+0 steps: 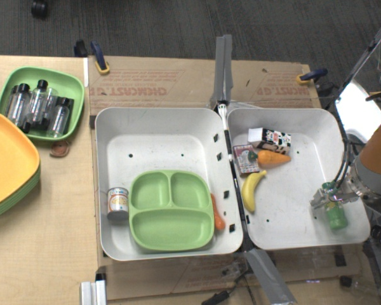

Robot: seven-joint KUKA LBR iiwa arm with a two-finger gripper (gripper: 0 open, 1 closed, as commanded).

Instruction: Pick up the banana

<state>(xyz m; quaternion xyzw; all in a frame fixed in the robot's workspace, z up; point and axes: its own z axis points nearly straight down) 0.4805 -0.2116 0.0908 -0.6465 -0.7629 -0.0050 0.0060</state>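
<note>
Camera view: we are well short of the banana, with the claw low in the right bin.

Our claw (330,200) sits near the right bin (305,237)'s front right corner, just above a green bottle (336,218); we cannot tell how it is set. The banana (251,189) lies well to its left, against the bin's left wall, just below the carrot (273,159). We judge it best to cross left, line up across the banana's middle, and come down clear of wall and carrot.
</note>
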